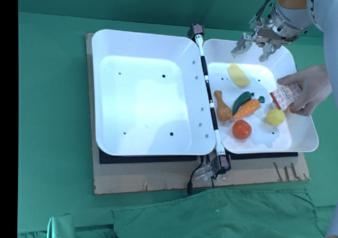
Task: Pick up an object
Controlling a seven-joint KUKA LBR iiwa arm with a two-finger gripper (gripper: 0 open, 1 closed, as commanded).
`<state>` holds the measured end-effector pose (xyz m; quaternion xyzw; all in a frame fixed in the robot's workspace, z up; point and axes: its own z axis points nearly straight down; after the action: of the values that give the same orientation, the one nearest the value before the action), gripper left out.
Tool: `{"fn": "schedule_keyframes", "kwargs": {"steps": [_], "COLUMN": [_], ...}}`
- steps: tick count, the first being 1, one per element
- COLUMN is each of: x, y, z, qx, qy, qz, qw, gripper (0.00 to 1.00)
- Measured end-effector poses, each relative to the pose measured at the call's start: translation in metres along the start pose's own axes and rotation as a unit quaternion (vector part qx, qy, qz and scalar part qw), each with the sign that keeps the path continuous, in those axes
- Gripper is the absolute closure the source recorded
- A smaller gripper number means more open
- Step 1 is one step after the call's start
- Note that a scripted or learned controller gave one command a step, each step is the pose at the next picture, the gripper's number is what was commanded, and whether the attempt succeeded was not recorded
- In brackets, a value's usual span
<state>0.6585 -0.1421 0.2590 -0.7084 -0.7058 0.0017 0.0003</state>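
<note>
Camera view: hand [254, 45] hangs over far edge of right bin [303, 139], fingers spread apart, nothing between them. In that bin: yellow piece [238, 75] near far side, drumstick [223, 106] by left wall, carrot [246, 108], tomato [242, 129] toward near edge, lemon [275, 117]. A person's hand [309, 87] reaches in from right, gripping what may be a small carton [285, 95]. Left bin [105, 46] alongside.

Robot lab: green-draped bench [53, 99], twin white bins [105, 46], toy food [245, 109].
</note>
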Motion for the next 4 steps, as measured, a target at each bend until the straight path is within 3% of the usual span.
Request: {"fn": "schedule_keyframes", "kwargs": {"steps": [1,2,3,4], "x": [0.006,0.005,0.003,0.006], "y": [-0.004,-0.002,0.001,0.005], "z": [0.056,0.075,0.059,0.011], "qx": [0.000,-0.004,-0.011,-0.007], "qy": [0.000,-0.001,-0.003,0.000], "qz": [0.000,0.000,0.001,-0.001], "qw": [1.0000,1.0000,0.9999,1.0000], "gripper": [0.00,0.00,1.00,1.00]}}
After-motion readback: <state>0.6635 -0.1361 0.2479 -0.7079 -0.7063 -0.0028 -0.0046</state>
